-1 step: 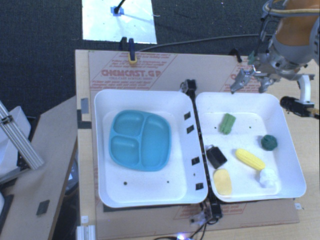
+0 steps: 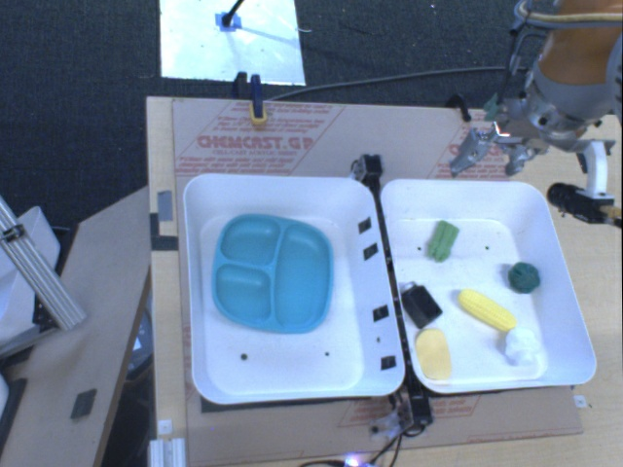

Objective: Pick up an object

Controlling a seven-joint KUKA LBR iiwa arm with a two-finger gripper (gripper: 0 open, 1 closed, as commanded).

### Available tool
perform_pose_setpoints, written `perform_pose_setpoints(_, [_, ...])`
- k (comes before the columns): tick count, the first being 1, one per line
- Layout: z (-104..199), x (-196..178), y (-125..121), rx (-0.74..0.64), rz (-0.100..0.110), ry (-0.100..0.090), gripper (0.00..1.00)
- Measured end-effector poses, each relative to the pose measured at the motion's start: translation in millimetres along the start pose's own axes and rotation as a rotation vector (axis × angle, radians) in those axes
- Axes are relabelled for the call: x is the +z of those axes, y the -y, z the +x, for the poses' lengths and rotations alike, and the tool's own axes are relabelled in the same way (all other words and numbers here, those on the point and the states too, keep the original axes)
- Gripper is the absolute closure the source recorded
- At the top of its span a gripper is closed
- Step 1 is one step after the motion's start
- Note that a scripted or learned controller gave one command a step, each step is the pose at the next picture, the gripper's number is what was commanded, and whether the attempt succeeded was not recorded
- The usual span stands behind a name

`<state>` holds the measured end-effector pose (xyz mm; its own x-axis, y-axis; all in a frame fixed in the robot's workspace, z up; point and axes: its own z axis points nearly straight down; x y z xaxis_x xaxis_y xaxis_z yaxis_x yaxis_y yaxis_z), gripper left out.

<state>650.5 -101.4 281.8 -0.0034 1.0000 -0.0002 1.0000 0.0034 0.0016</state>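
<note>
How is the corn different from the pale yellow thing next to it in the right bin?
The corn is bright yellow, long and ridged; the pale yellow piece is lighter, smooth and oval. The corn lies slanted across the bin, while the pale piece points toward the front wall. Both lie loose in the right bin.

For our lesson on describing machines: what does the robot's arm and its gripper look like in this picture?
The arm is rounded and grey, with an orange band above the wrist and a dark cable looping beside it. Its gripper is a small cluster of grey metal parts, with a tiny reddish light spot near it.

Divided plate (image 2: 274, 271) in left bin (image 2: 209, 202); corn cob (image 2: 487, 309) in right bin (image 2: 560, 251).
</note>
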Motion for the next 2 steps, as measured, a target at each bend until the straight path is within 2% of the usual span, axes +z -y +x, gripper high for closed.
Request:
perform_pose_setpoints(1, [-9,47,0,0.003,0.003,0.001,0.0])
perform_pose_setpoints(2, [-7,109,3,0.002,0.003,0.0,0.0])
